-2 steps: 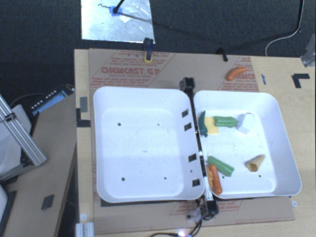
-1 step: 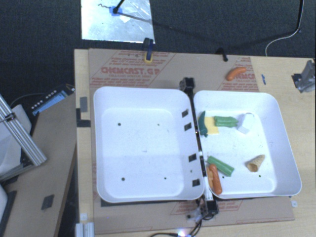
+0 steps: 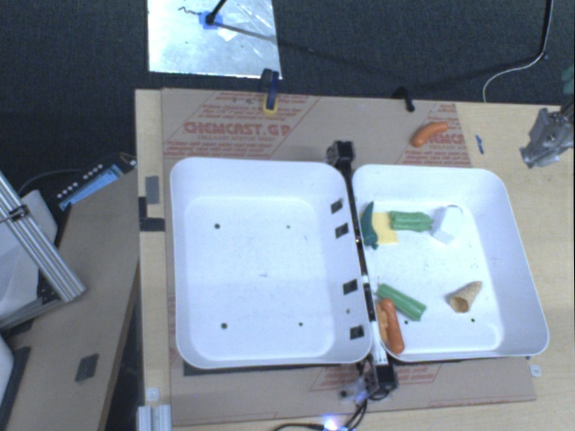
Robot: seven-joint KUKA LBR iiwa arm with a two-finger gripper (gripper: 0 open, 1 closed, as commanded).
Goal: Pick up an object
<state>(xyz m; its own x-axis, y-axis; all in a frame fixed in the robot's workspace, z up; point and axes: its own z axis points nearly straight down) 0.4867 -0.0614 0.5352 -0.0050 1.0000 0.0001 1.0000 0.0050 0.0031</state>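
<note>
Left bin (image 3: 260, 268): shallow white plastic tray with rounded corners, small dark specks on its floor
Board (image 3: 234, 119): brown sheet with red printed lettering, lying under both bins
Clamp (image 3: 269, 91): small blue and yellow clamp at the board's far edge
Foil sheet (image 3: 213, 23): shiny silver square on dark carpet beyond the bench, with a blue bit on it
Black clips (image 3: 341, 232): row of small dark tabs along the seam between the bins
Rail (image 3: 36, 250): slanted aluminium bar at left

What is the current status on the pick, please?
Gripper parked right of the bins, nothing seen held. Objects in right bin; tan cone stands clear. Nothing in the way.
</note>
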